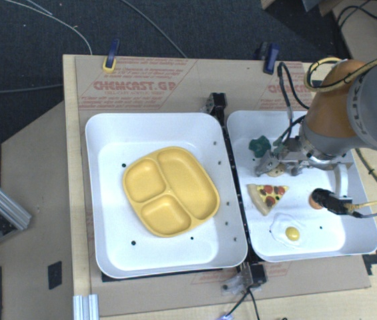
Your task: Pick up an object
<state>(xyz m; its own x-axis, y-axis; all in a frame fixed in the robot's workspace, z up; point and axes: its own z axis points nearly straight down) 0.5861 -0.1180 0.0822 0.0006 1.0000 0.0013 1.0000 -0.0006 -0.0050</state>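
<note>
The right bin (355, 240) holds several toy foods. A green leafy piece (260, 145) lies at its upper left. A pizza slice (267, 197) sits at the left middle and a fried egg (290, 233) near the front. A small red-orange piece (315, 202) is half hidden by a black part on the arm. My gripper (279, 163) is low in the bin's upper half, just right of the green piece and above the pizza slice. A small tan thing (275, 173) peeks out beneath it; whether it is held is hidden.
The left bin (108, 235) carries a yellow three-compartment plate (169, 191). The grey and orange arm (338, 109) covers the right bin's upper right corner. A black clip (216, 103) sits between the bins at the back. Cables (368, 209) trail along the right side.
</note>
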